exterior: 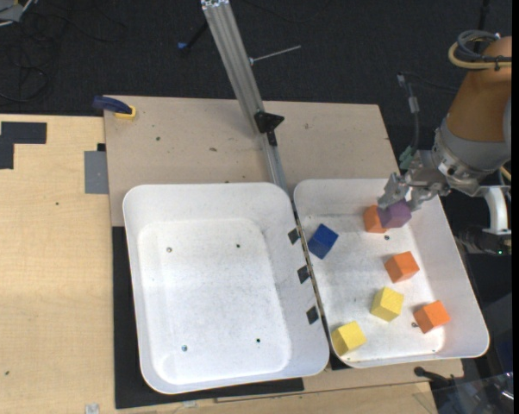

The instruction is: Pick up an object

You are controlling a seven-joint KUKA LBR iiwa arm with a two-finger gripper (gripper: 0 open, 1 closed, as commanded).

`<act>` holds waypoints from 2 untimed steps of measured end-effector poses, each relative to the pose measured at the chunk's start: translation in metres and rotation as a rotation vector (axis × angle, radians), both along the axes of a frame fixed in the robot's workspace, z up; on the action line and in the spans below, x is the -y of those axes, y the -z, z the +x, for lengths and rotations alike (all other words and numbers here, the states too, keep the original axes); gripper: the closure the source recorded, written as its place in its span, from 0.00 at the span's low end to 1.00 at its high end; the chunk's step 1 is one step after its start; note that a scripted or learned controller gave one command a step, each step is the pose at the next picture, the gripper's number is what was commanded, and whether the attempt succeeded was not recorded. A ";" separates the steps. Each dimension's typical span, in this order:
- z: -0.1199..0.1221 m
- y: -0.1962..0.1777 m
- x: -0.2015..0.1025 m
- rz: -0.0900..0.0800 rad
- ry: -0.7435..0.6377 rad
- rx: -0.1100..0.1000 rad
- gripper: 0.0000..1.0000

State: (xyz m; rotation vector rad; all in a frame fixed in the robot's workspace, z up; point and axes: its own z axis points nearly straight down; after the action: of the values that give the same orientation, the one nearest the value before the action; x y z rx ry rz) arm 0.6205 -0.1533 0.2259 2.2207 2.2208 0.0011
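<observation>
My gripper (401,198) hangs over the far part of the right bin (347,198), reaching in from the right. A purple block (398,215) sits between its fingers, and the gripper is shut on it. An orange block (373,221) lies right beside the purple one, to its left. Lower in the same bin lie a blue cube (322,241), another orange block (402,266), a yellow block (386,304), a third orange block (430,316) and a second yellow block (348,337).
The left bin (208,283) stands beside the right one, with black clips (301,273) along the shared rim. A slanted aluminium rail (240,67) rises behind the bins. A blue-and-yellow clamp (115,106) lies at the bench's far left corner.
</observation>
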 end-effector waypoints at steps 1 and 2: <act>0.001 -0.050 0.001 0.000 -0.001 0.002 1.00; -0.022 -0.052 -0.048 0.003 -0.004 -0.006 1.00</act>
State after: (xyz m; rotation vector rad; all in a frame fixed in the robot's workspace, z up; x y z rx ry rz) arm 0.5985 -0.1049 0.2777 2.2208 2.2290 -0.0018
